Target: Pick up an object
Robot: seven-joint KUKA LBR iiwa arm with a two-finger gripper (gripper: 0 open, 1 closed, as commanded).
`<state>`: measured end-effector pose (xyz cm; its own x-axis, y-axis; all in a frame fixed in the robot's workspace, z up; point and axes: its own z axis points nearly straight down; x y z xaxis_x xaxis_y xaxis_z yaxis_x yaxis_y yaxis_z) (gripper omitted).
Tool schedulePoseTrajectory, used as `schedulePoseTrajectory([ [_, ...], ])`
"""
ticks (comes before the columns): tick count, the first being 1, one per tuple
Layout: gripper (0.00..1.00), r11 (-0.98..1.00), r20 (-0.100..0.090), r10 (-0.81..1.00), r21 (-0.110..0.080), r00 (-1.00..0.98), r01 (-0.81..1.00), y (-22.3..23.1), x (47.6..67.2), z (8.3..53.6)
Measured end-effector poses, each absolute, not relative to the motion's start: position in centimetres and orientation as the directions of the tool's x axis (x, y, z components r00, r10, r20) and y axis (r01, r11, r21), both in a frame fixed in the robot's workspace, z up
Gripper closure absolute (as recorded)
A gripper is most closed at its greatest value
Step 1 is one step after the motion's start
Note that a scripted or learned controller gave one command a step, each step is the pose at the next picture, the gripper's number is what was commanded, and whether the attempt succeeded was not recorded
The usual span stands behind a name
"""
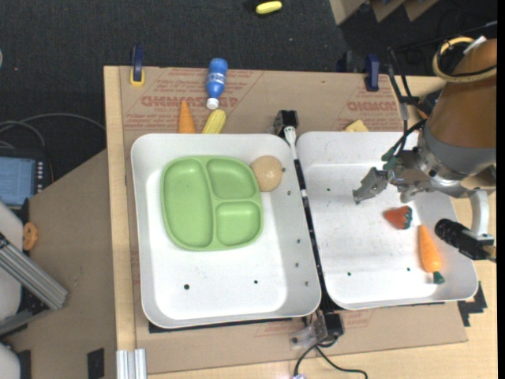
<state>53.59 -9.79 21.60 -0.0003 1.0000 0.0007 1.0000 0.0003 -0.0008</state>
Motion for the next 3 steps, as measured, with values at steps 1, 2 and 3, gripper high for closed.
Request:
schedulePoseTrajectory([
  [1, 0.0, -0.006, 0.0, 1.0, -0.004, 0.006, 1.0, -18.6, 54.0, 15.8],
  [2, 0.0, -0.001, 0.006, 1.0, -0.006, 0.001, 1.0, -20.1, 52.5, 8.1],
  [3, 0.0, 0.006, -0.002, 1.0, 0.006, -0.006, 1.0, -17.0, 57.8, 8.5],
])
